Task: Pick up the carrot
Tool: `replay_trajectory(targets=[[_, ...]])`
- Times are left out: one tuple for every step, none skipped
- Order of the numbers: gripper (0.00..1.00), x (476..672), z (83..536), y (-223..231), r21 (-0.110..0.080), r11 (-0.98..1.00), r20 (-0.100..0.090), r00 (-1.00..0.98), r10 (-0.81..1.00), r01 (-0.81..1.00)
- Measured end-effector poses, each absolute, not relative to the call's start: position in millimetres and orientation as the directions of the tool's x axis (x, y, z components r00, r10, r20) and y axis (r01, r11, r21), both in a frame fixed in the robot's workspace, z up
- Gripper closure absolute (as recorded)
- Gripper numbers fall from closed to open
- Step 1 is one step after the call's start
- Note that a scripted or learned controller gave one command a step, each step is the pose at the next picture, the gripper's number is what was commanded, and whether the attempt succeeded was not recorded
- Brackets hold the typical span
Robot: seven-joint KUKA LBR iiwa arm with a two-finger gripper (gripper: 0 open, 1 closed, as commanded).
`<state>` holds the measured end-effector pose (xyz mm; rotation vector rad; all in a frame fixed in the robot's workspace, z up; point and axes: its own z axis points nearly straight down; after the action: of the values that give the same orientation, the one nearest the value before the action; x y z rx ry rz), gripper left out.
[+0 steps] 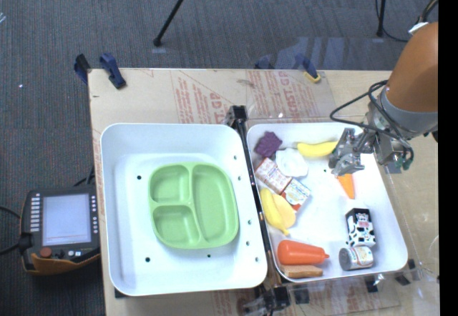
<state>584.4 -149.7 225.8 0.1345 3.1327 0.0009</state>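
Two shallow white bins side by side on a board-topped bench (179, 93): left bin (118, 164), right bin (325, 218). Reaching in from 3 o'clock, grey arm (411, 111) with its orange band, ending over the right bin's 2 o'clock area. Centred in the left bin, green divided plate (193, 205). Off the bench at 9 o'clock, handheld screen unit (61, 225) on the carpet.

Inside the right bin, large orange toy (302, 252) at 6 o'clock, with a tan piece (304, 272) just below it. Yellow bananas (278, 211) toward 9 o'clock. Cow-printed carton (358, 227) at 4 o'clock, small can (356, 257) at 5. Smaller banana (316, 149) at 12, white disc (292, 162) and two packets (283, 182) near 10, purple piece (268, 143) at 11.

Gripper (347, 166) low over the bin at 2 o'clock, nothing visibly gripped; how far open, impossible to tell from this angle. Carrot (347, 186) lying on the bin floor just at the gripper's 6 o'clock, tip pointing toward 6, either touching the tool or barely apart from it, unclear which.
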Motion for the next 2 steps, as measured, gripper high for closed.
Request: replay_trajectory(targets=[[1.0,535.6,101.5,-212.8,0.002,0.977,0.014,-0.976,0.215,0.215],[1.0,523.3,181.0,-146.2,0.003,0.938,-0.004,-0.938,0.348,0.348]])
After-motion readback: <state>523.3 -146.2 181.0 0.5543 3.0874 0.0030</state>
